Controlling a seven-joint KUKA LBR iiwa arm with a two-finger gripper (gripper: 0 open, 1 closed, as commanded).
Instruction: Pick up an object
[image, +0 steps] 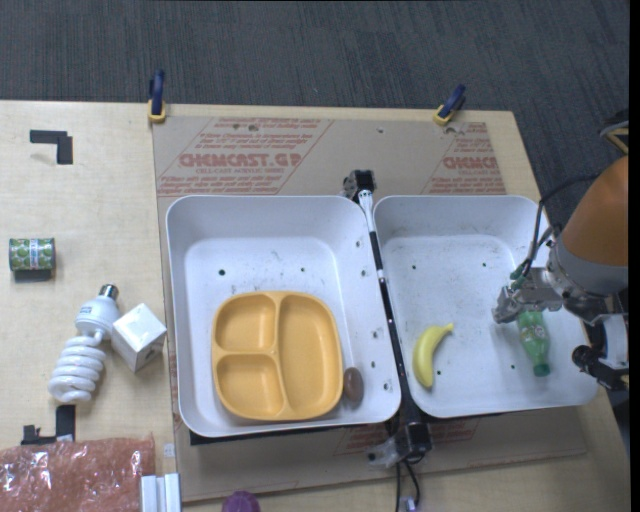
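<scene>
In the right bin (470, 250), a yellow banana (432, 352) lies near the left wall. A small green bottle (535, 345) lies by the right wall, pointing toward the front. My gripper (518, 303) hangs low over the bottle's upper end, at or just above it, and the bottle still rests on the bin floor. The arm's orange band (605, 215) rises behind it at the right. The left bin (260, 225) holds a yellow divided plate (278, 354) and a small brown object (353, 386) at the plate's right edge.
Outside the bins on the left bench lie a spiral light bulb (80, 350), a white cube (138, 336), a green can (32, 256) and a pink bag (75, 475). A black cable (375, 260) runs between the bins.
</scene>
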